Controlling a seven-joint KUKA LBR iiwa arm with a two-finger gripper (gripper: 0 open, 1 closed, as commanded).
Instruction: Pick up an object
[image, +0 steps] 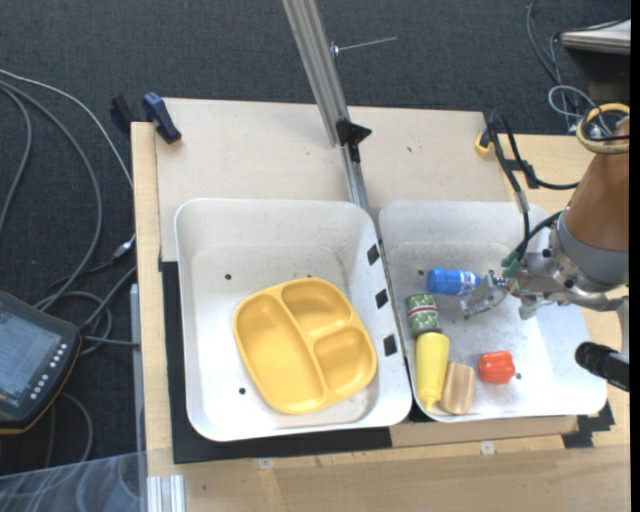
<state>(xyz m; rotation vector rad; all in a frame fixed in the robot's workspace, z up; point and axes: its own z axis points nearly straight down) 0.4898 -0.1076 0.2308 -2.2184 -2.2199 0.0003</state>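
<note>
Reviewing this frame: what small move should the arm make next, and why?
Probably a short shift toward the blue bottle and down onto it. The gripper hangs in the right bin just beside that bottle, with nothing seen between its fingers. The bottle lies apart from the yellow bottle and red object, so it looks like the nearest clean target.

Two bins sit side by side on the desk (250, 150). The left bin (200, 240) holds a divided plate (303, 343) toward its front. In the right bin (560, 400), a can (452, 281) lies behind a small jar (423, 314); a bottle (432, 366) and a block (458, 387), perhaps touching, lie in front, with a small round object (496, 367) to their right.
</note>
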